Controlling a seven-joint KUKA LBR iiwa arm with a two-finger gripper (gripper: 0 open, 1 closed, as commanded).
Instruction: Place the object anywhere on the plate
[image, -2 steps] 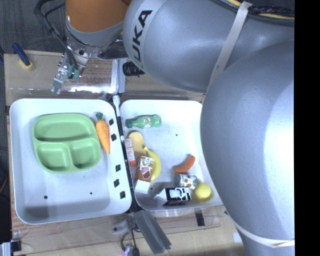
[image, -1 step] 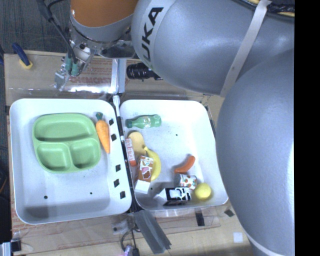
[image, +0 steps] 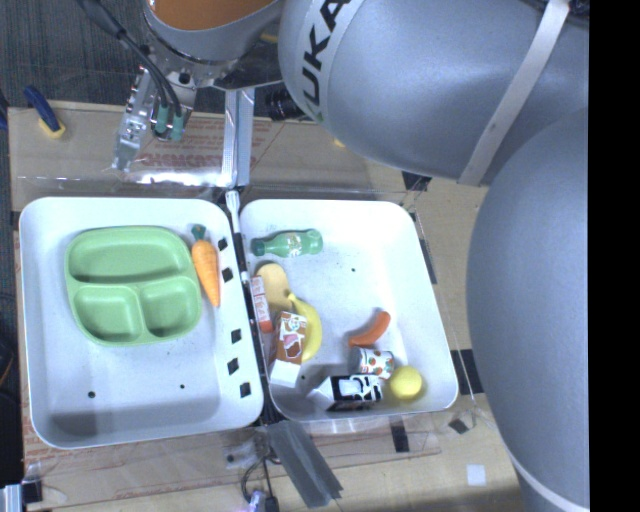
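Carrot (image: 206, 272), orange with a green top, lay in the left bin (image: 60, 400), just beside the right edge of the green sectioned plate (image: 130, 285) and not on it. Between the carrot and the right bin (image: 425, 290) ran the divider where the two bins met. That bin held a green bottle (image: 287, 243), a banana (image: 300, 320), a sausage (image: 369, 327), a lemon (image: 405, 383) and small cartons. The gripper (image: 150, 120) hung above the bench beyond the bins; I could not tell its state.
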